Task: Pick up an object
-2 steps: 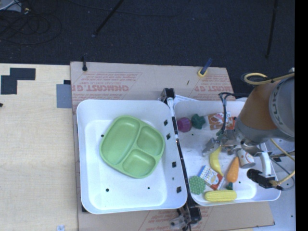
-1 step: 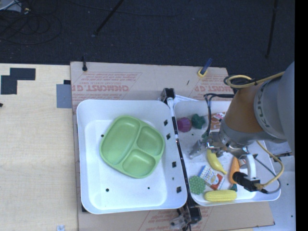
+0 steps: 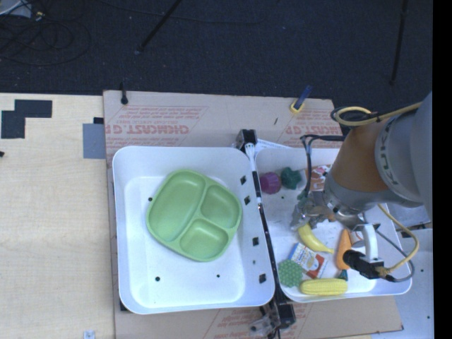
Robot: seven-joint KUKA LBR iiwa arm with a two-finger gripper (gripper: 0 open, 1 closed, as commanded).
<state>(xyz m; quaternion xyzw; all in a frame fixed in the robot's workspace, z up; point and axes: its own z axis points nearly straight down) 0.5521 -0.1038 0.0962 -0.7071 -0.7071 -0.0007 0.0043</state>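
Observation:
My gripper (image 3: 305,219) is down inside the right bin (image 3: 395,288), near its middle. Just below the gripper lies a yellow banana (image 3: 315,241), with its upper end right at the gripper tip. A purple toy (image 3: 269,183) and a dark green toy (image 3: 290,178) sit at the bin's far left. At the front edge rests a yellow corn cob (image 3: 323,287), and an orange carrot (image 3: 343,248) lies to the banana's right. A green knobbly round piece (image 3: 289,272) and a small red and white packet (image 3: 308,259) lie in front of the banana. Nothing shows between the gripper's tips.
The left bin (image 3: 134,260) holds a light green divided plate (image 3: 194,215). A black divider rail (image 3: 260,217) runs between the bins. The arm's grey body and orange band (image 3: 364,164) hang over the right bin's far right. Cables loop near the carrot.

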